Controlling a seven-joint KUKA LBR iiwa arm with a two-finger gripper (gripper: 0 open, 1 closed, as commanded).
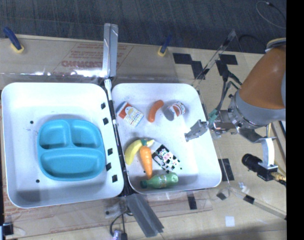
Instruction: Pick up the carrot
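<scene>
We see the carrot (146, 160) lying in the lower middle of the right bin (192, 91), its green top pointing up and away from us and its orange tip toward the near wall. Just to its left, touching it, lies a yellow banana (131, 151); to its right sits a small black and white carton (167, 158), and below its tip a green bottle (161, 180) rests on its side against the near wall. Farther back in the same bin we find a small orange and white box (130, 114), a sausage (155, 110) and a little cup (174, 110). The gripper (196, 131) hangs over the right edge of that bin, well apart from the carrot, with nothing between its fingers; we cannot tell whether they are spread or closed. The left bin (11, 134) bears a blue divided tray (70, 150).
</scene>
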